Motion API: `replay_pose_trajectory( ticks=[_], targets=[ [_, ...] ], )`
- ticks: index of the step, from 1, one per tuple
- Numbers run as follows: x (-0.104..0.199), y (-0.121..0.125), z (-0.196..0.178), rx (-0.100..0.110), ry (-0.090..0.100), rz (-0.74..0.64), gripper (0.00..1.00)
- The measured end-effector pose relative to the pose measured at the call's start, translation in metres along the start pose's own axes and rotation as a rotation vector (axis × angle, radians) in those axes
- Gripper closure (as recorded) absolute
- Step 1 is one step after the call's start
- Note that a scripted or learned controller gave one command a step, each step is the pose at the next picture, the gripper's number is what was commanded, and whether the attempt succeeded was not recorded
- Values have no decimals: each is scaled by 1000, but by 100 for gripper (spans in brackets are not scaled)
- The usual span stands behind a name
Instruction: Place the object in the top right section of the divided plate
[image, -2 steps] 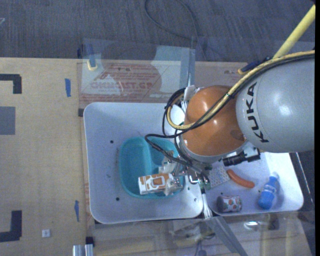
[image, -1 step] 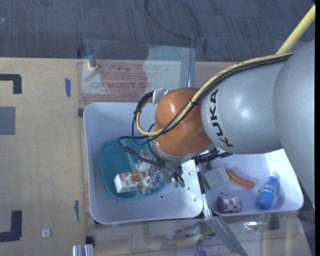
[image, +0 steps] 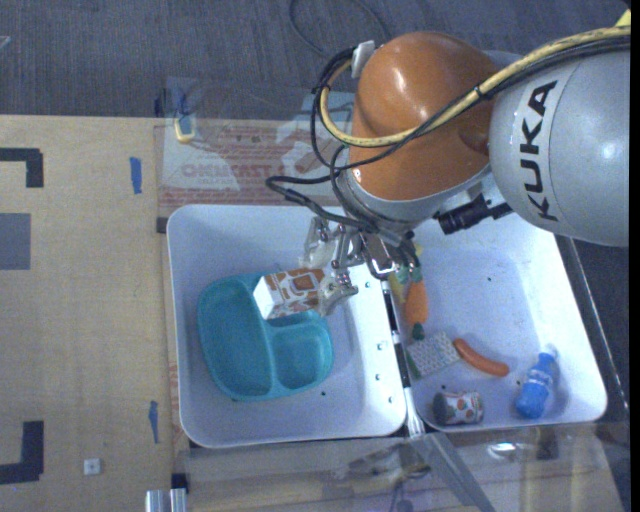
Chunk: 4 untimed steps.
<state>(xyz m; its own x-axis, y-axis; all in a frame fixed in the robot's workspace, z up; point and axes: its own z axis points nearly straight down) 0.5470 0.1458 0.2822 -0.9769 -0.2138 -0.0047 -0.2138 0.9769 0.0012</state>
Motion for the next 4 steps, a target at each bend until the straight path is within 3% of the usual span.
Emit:
replay_pose_trajectory(
  ticks=[1, 2, 3, 4],
  targets=[
    [41, 34, 88, 0, 2, 187, 100],
    [-44, 60, -78, 0, 0, 184, 100],
    [-16, 77, 104, -1, 1, -93, 100],
    [-80, 13, -103, 1, 1, 38, 100]
  ],
)
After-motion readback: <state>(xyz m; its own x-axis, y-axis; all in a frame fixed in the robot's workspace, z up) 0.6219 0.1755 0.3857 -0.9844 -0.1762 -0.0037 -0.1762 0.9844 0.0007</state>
